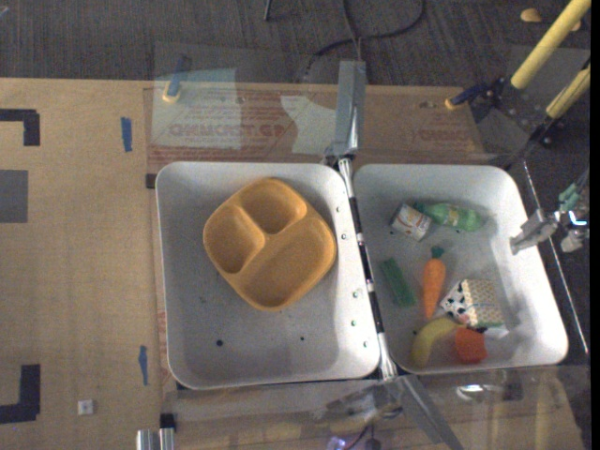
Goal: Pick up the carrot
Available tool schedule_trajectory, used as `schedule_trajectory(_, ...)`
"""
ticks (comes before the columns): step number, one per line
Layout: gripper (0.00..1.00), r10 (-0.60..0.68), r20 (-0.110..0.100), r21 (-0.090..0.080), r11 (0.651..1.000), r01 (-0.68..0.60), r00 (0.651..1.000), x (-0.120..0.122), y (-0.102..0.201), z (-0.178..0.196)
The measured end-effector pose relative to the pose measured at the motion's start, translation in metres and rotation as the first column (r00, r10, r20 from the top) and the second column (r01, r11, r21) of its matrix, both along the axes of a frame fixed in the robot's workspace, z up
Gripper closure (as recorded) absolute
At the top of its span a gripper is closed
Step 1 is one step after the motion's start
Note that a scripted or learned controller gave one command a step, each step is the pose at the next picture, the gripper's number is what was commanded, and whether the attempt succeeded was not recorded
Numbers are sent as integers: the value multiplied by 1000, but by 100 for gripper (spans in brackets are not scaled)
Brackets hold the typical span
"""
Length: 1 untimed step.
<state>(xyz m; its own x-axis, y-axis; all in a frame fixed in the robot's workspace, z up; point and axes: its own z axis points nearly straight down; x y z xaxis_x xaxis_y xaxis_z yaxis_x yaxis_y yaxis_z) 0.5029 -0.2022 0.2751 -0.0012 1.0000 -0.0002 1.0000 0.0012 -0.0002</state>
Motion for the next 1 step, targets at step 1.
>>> schedule_trajectory(1,0,48,24,-7,999,-48,999,35,42,-163)
